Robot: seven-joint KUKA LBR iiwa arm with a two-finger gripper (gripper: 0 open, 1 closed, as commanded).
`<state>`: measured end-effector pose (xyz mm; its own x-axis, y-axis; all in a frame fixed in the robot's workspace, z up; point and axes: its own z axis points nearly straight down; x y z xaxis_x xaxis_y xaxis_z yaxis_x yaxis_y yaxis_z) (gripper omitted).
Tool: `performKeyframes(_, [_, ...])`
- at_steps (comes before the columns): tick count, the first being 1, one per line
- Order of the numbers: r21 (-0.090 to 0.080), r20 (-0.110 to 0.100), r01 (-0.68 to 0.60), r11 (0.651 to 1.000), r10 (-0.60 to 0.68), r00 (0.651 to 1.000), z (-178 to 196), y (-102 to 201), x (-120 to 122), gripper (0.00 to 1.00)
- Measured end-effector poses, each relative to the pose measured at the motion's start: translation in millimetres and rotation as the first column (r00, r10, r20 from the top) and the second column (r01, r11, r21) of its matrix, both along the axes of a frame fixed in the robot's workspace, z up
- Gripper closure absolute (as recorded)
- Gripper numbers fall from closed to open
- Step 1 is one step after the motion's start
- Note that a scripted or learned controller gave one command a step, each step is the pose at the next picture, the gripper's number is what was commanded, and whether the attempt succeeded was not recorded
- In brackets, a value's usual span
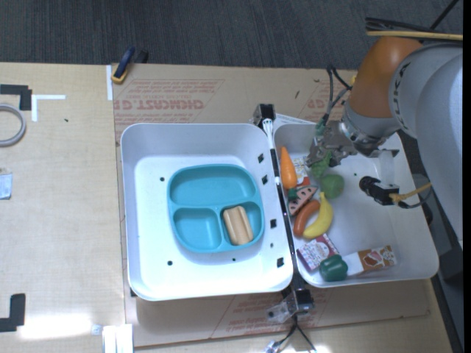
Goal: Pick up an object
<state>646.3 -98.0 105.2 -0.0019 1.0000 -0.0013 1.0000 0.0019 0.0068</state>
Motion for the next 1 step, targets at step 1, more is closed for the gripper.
performKeyframes(1, [0.000, -0.007, 0.000, 1.000, 0.000, 1.000, 87.0, 40.1, 2.4, 1.00])
